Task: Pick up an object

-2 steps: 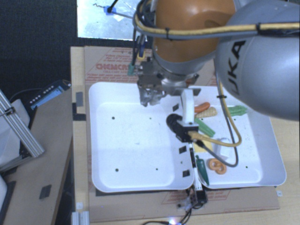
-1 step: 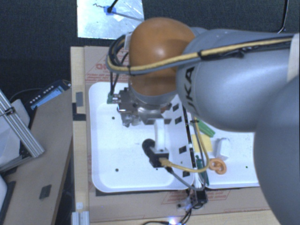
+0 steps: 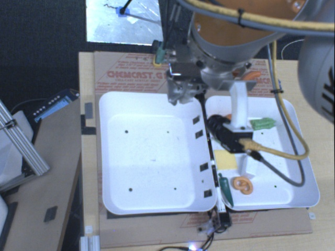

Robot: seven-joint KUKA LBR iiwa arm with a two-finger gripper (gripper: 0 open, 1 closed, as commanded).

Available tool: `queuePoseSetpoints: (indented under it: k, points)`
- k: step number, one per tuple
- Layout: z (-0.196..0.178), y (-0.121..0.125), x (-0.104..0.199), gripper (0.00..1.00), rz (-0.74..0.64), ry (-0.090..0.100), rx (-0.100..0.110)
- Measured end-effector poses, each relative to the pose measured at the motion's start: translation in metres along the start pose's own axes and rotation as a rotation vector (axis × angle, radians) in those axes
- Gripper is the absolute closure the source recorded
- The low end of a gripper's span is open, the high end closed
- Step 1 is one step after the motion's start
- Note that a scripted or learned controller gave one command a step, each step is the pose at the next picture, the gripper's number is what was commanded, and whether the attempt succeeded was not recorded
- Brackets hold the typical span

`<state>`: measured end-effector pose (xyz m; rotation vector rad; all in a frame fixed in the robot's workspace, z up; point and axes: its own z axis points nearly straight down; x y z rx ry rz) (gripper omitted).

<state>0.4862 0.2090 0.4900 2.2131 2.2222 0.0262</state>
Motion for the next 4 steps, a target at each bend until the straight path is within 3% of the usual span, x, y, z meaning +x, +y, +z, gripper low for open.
queuePoseSetpoints:
  k: [1, 2, 3, 4]
  points:
    - [0.233, -0.004, 0.024, 1.00, 0.002, -0.008, 0.019]
    - [0.120, -0.001, 0.006, 1.00, 0.002, -0.005, 0.010]
    - [-0.054, 0.001, 0.005, 1.00, -0.001, 0.000, 0.000]
    - [-0.044, 0.069, -0.061, 1.00, 0.009, -0.009, 0.011]
